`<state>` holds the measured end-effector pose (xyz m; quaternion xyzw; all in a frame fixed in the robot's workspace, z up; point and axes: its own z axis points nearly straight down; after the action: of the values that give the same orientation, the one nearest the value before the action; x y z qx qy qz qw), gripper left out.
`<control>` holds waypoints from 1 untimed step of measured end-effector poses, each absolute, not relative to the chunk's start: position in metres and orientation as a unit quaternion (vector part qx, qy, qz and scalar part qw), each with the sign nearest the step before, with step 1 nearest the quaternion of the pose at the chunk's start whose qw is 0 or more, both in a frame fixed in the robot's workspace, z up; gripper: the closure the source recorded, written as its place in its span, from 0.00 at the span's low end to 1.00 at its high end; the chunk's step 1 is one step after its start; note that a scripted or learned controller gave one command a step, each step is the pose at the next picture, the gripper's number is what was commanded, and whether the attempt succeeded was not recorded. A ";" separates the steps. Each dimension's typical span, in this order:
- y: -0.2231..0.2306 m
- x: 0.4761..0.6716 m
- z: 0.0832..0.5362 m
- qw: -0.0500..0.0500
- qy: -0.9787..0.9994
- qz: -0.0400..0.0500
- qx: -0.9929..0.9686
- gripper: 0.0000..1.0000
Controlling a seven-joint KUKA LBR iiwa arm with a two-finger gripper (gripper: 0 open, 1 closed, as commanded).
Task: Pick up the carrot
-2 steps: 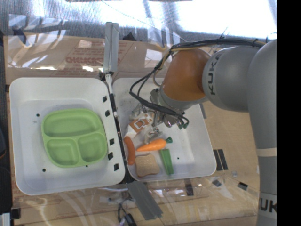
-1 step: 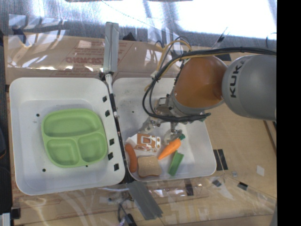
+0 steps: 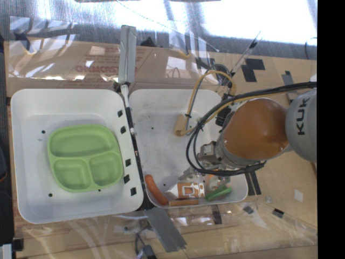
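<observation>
The carrot (image 3: 153, 190) is a short orange piece lying near the front left corner of the right bin (image 3: 161, 107). To its right lie a small orange and white carton (image 3: 188, 190) and a thin brown stick (image 3: 184, 202). My gripper (image 3: 206, 172) hangs under the orange wrist band (image 3: 254, 129), low over the carton and to the right of the carrot, apart from it. The wrist and cables hide most of the gripper.
A green pod-like piece (image 3: 219, 193) lies right of the carton. A beige item (image 3: 179, 126) sits mid-bin near a yellow cable (image 3: 197, 90). The left bin (image 3: 24, 144) holds a green divided plate (image 3: 84, 157). A hinged divider (image 3: 131, 144) separates the bins.
</observation>
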<state>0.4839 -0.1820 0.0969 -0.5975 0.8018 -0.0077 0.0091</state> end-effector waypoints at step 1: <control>-0.146 0.554 0.092 0.001 0.840 0.001 -0.543 0.00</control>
<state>0.5536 -0.1464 0.0921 -0.5432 0.8396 0.0006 0.0012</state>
